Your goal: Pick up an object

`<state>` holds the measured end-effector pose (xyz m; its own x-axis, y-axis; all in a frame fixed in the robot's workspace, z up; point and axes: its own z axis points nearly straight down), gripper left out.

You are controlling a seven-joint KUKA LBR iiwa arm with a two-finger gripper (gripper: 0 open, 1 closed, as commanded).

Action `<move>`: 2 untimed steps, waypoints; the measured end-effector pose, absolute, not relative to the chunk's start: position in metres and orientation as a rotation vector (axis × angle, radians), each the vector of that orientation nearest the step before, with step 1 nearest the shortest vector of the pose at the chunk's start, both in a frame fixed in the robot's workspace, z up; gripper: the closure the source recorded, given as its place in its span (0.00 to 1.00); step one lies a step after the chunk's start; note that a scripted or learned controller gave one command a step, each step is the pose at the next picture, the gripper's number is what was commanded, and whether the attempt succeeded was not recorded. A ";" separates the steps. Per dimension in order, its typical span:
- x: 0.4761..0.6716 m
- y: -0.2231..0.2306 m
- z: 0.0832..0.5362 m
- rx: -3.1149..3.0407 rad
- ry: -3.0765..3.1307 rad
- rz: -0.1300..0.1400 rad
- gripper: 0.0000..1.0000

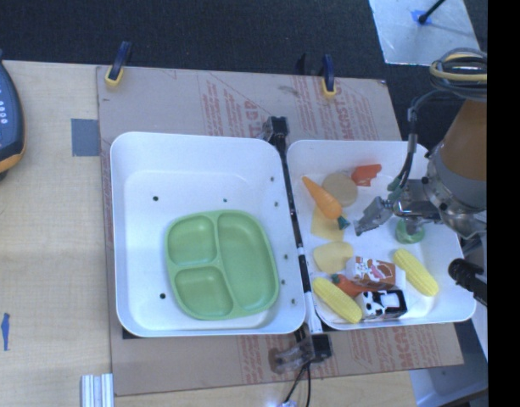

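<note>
Just left of claw (371, 218), carrot (322, 197)

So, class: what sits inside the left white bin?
The left white bin holds one green three-compartment plastic tray, its compartments bare. The bin floor beneath that tray is covered.

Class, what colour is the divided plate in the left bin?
Light green; the divided plate shows in the camera view.

Divided plate (221, 264) in left bin (128, 227); toy food in right bin (450, 312).
</note>
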<state>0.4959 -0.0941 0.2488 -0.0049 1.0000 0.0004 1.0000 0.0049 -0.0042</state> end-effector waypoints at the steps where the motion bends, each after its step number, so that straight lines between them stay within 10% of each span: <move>1: 0.561 -0.072 0.192 -2.215 -2.232 0.001 0.00; 2: 0.615 -0.096 0.109 -2.217 -2.232 0.001 0.00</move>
